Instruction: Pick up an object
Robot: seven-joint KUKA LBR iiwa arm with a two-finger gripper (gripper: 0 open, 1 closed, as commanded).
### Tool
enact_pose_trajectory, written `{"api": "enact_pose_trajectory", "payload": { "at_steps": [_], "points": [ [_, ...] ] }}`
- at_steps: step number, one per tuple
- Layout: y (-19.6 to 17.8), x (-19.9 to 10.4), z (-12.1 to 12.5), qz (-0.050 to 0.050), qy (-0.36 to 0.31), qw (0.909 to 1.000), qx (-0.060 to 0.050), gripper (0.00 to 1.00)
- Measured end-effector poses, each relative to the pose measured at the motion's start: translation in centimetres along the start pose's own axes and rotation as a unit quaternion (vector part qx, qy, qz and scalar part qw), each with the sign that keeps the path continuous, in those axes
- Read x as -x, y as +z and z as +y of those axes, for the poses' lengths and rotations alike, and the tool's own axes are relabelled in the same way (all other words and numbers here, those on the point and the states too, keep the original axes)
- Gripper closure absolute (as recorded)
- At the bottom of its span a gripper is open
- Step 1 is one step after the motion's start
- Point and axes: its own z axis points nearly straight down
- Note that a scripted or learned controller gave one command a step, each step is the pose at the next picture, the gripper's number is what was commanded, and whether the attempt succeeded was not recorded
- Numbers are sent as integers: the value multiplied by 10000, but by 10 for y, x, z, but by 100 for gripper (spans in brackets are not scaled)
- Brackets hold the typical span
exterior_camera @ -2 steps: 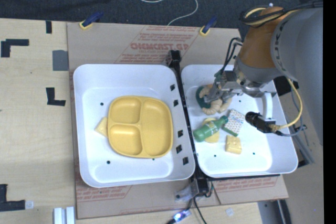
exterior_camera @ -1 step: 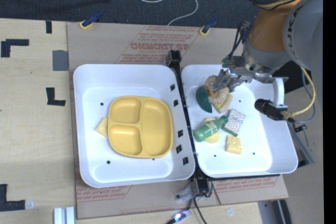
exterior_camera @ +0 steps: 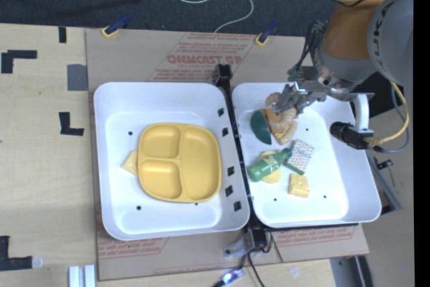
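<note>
The likely target was a tan toy (exterior_camera: 282, 119) at the far left of the right bin (exterior_camera: 349, 205), with a dark green piece (exterior_camera: 261, 128) touching its left side. The gripper (exterior_camera: 293, 99) sat directly over the toy's far edge, and whether it was parted or closed, or had anything in its grasp, could not be told from above. Nearer lay a green bottle (exterior_camera: 267, 165) on something yellow, a patterned packet (exterior_camera: 302, 154) just beside it, and a yellow block (exterior_camera: 299, 185) nearest of all. The left bin (exterior_camera: 111, 144) held a yellow divided plate (exterior_camera: 180, 162), with a small yellow wedge (exterior_camera: 130, 160) poking out at its left.

In my judgement, the crowding was the risk: toy and green piece were pressed together, so a closing grip might catch both, or nudge one aside and close on nothing. The toy's rounded, lumpy form could also slip out on lifting. Its shape was hard to make out, being partly covered by the gripper.
</note>
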Motion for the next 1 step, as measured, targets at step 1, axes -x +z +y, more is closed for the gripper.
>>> {"api": "enact_pose_trajectory", "payload": {
  "at_steps": [1],
  "points": [
    [11, -50, -18, 7, -19, 10000, -23, 100]
  ]
}}
